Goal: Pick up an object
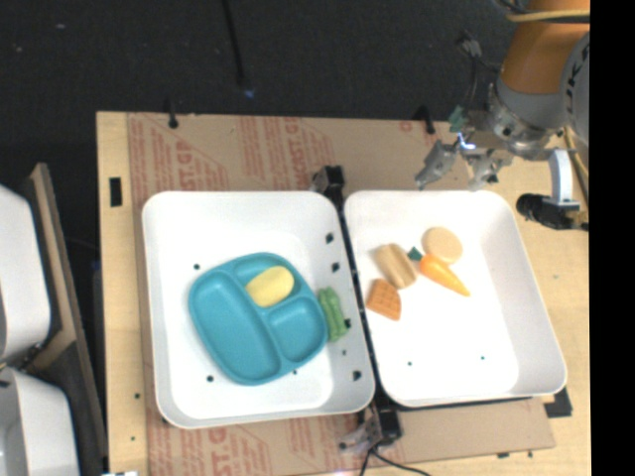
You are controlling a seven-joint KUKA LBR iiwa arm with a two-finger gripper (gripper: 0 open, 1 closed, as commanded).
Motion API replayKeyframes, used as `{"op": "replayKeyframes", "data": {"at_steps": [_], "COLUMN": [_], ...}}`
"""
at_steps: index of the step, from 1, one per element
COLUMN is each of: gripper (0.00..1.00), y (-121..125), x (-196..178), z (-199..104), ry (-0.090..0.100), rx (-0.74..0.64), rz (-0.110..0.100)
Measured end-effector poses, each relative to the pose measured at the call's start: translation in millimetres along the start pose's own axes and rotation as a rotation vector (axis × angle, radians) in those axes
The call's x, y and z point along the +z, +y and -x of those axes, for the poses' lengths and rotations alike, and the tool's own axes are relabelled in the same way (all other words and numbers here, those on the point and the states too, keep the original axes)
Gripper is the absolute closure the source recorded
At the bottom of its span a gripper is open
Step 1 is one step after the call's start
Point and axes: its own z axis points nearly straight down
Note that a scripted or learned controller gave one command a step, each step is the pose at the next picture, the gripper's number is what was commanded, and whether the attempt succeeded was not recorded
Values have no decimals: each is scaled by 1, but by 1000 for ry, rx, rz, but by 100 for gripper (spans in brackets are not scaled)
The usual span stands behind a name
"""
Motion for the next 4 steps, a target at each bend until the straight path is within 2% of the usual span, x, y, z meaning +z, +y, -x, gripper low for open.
{"op": "replayKeyframes", "data": {"at_steps": [1, 2, 4], "gripper": [0, 0, 0], "y": [1, 1, 19], "x": [-5, 37, 137], "z": [0, 0, -1], "ry": [-1, -1, -1], "rx": [-1, -1, -2], "rz": [8, 4, 4]}}
